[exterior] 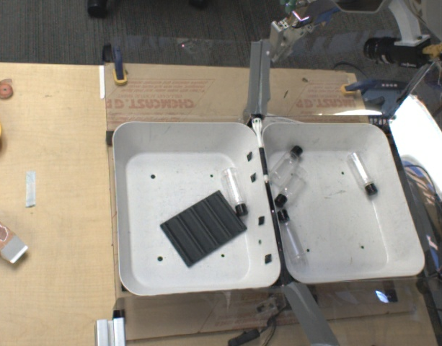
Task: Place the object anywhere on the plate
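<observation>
Lying beside ribbed dark plate (203,228), clear black-capped tube (233,189), left bin (134,143)

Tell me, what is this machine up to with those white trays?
The arm's gripper hangs above the far edge of the bench, with nothing seen between its fingers. The left bin holds a dark ridged plate with one clear tube beside it. Several more tubes lie in the right bin. None is on the plate yet.
</observation>
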You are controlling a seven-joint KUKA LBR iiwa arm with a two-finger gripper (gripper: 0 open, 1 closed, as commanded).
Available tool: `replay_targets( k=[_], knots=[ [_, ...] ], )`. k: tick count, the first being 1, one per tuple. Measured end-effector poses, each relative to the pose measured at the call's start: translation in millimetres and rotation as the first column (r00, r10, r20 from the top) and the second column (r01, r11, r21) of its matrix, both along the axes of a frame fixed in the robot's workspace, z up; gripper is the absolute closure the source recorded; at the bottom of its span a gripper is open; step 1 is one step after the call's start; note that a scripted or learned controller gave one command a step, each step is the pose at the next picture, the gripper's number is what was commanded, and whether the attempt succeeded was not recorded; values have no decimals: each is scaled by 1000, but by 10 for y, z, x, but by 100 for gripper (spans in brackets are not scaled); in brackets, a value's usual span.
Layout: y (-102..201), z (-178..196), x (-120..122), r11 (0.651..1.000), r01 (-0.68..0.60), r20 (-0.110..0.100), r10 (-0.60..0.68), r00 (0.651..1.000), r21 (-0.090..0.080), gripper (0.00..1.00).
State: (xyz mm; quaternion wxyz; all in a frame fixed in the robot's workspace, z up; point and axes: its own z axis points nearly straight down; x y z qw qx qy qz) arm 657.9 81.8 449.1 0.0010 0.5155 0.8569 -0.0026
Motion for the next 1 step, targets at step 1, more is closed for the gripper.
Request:
replay_targets(
  k=[1],
  knots=[
    [-4,75,12,1000,0,-1,0,1000,-3,100]
  ],
)
